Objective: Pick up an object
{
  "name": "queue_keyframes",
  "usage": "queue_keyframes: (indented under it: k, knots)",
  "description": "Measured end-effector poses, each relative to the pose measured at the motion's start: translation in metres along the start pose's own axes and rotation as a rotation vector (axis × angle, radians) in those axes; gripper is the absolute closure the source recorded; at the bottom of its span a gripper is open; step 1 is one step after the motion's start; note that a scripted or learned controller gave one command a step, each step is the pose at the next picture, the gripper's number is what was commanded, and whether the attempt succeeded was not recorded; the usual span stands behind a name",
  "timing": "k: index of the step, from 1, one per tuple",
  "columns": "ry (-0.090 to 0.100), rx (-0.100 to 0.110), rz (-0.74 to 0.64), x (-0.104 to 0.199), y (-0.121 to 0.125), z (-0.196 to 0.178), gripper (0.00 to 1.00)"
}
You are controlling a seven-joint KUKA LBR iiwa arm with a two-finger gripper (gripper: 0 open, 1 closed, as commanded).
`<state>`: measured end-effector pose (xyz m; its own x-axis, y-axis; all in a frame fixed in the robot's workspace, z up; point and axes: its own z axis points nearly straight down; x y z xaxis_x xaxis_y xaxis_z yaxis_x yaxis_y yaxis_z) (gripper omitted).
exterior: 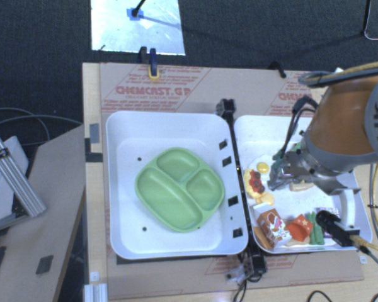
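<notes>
Over the left part of the right bin [259, 129], the gripper [274, 182] hangs low on the grey arm with its orange band. From this slanted view I cannot tell whether it is spread or closed, and I see nothing held in it. Its tip sits just beside a red piece [257, 182]; I cannot tell whether the two touch.

I count six loose things in that bin. Near the red piece are a yellow-and-white piece [262, 167] above it and a plain yellow piece [265, 199] below it. Along the near wall lie a red-and-white carton [272, 226], an orange-red piece [299, 228] and a green piece [316, 227], close together in a row. The carton's print is too small for me to read.

In the left bin [127, 145] lies one green plate [179, 189], divided into three compartments.

Both bins rest on a brown sheet [198, 80] spread over the tabletop [89, 99]. I read "CHEMCAST GP" on it in red behind the left bin, and the start of the same red lettering again behind the right bin. One blue-and-yellow clamp [152, 64] grips the sheet's far edge.
</notes>
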<state>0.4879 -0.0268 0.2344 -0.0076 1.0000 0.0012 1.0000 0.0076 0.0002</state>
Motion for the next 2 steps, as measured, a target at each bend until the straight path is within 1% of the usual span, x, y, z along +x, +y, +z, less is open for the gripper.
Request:
queue_keyframes:
  k: [1, 2]
  knots:
    - [-0.001, 0.000, 0.001, 0.0078, 0.0003, 0.0054, 1.00]
    - [-0.001, 0.000, 0.007, 0.0023, -0.0080, 0.0111, 1.00]
